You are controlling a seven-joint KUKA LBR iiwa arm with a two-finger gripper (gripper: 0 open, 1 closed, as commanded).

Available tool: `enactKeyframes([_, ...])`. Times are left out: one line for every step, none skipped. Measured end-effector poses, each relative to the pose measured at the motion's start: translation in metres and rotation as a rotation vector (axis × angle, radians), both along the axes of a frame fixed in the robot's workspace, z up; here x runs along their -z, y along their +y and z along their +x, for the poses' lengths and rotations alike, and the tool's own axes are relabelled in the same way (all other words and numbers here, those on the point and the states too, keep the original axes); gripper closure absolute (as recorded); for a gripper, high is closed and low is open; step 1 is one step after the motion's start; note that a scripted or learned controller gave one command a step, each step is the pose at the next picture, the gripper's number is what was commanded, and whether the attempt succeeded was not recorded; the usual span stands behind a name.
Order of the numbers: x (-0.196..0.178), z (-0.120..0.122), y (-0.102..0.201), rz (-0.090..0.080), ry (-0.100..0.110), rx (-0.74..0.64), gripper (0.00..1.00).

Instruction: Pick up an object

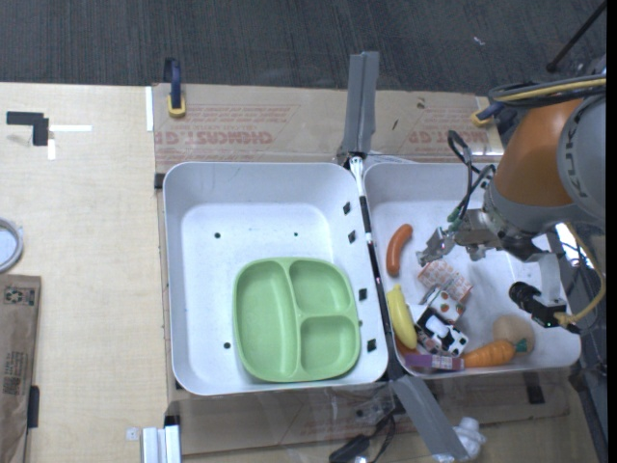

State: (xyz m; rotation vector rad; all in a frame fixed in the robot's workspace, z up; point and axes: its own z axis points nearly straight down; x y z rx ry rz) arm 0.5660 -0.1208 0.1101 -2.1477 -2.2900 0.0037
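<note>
White bins: two, side by side, left bin and right bin
Green divided plates: one, with three compartments
Sausages: one
Bananas: one
Carrots: one
Dice: one
Black-and-white toys: one
Patterned packets: one
Tape rolls: one, left edge

A flattened cardboard sheet lies on the desk at the far side of the two bins. It carries faint red print, upside down as seen from the camera, too blurred to read with any certainty. At the left edge of the desk, a brown paper bag bears a small dark mark that looks like a recycling sign, with lines of print below it too small to make out.
</note>
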Motion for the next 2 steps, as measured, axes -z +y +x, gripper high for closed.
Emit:
enactKeyframes([-0.017, 0.01, -0.004, 0.0, -0.002, 0.022, 0.0])
enactKeyframes([0.019, -0.014, 0.018, 0.0, 0.0, 0.1, 0.0])
